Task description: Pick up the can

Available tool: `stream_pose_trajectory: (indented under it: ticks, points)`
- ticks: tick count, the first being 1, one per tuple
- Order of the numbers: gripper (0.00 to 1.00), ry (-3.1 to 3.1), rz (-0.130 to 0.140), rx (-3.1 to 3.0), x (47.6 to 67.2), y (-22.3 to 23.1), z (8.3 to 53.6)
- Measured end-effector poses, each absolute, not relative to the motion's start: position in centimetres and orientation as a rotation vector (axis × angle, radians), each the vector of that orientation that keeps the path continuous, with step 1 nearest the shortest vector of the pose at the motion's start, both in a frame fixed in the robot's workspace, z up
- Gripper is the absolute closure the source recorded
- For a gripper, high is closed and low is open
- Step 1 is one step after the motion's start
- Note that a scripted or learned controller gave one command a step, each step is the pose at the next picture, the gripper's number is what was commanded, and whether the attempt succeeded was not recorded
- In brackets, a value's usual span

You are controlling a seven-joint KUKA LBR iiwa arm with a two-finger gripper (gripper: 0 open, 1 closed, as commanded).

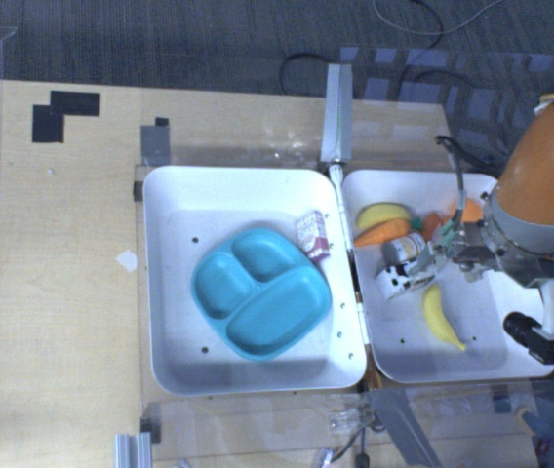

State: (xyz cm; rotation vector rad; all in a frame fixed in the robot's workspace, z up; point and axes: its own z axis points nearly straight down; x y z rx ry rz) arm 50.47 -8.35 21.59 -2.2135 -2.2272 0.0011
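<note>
The can [404, 251] is a small silver cylinder lying on its side in the right bin [482, 354], just below an orange carrot [382, 232]. My gripper [431, 263] reaches in from the right and sits right beside the can's right end, low over the bin floor. The grey wrist and the orange band of the arm [550, 178] cover the bin's right side. From this slant I cannot make out whether the can is inside the gripper or only next to it.
In the right bin lie a yellow fruit [382, 214] at the back, a banana [443, 317] in front of the gripper, and small orange and red pieces [436, 224]. The left bin [175, 359] holds a blue divided plate [261, 292] and a small packet [313, 234].
</note>
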Motion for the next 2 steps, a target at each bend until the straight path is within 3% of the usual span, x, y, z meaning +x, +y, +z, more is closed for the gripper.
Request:
stream_pose_trajectory:
  ticks: [1, 2]
  points:
    - [0.00, -2.376, 0.000, -2.054, 56.04, -1.63, 18.13]
    - [0.00, -2.375, 0.000, -2.055, 56.04, -1.68, 18.15]
